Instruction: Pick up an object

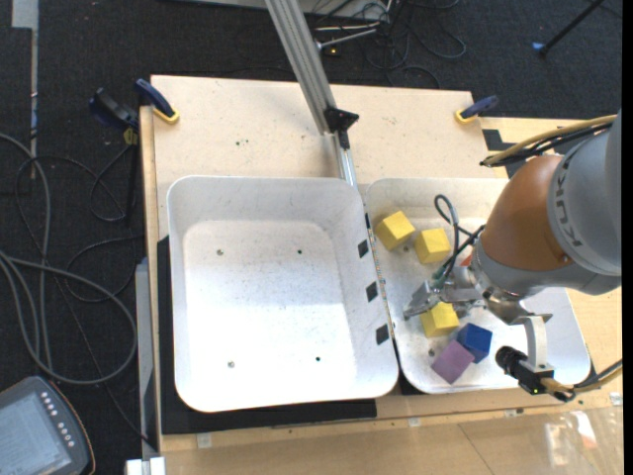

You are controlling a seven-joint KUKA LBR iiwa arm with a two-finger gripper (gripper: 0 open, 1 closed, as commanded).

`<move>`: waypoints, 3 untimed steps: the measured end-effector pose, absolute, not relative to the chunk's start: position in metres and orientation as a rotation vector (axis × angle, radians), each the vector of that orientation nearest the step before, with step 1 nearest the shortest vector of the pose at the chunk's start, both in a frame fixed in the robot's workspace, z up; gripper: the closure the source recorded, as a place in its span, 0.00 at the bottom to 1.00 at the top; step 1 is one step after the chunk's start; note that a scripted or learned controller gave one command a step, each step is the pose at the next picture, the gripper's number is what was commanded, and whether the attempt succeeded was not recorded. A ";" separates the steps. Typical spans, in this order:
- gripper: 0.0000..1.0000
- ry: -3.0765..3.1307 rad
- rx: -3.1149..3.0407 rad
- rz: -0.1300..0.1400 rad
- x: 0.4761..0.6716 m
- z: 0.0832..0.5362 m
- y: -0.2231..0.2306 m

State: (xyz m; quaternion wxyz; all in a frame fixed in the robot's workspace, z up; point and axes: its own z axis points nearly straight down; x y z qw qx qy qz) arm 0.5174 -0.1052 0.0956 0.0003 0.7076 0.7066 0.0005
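In the right bin (572,349) lie several small blocks. Two yellow blocks (395,230) (432,245) sit near its far left corner. A third yellow block (440,320) lies near the middle, with a blue block (476,340) and a purple block (452,362) just in front of it. My gripper (427,303) reaches in from the right and hangs low over the third yellow block, right at its top edge. Whether it touches or holds that block is hidden by the wrist.
The left bin (198,206) is beside the right one, their walls meeting at the middle. A slanted metal pole (302,47) rises from the bench behind the bins. Clamps (158,102) (476,108) sit at the far bench corners.
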 end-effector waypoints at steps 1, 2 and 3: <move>1.00 2.219 2.221 0.003 0.518 0.105 -0.105; 1.00 2.221 2.216 0.005 0.511 0.163 -0.102; 1.00 2.222 2.215 0.004 0.521 0.210 -0.105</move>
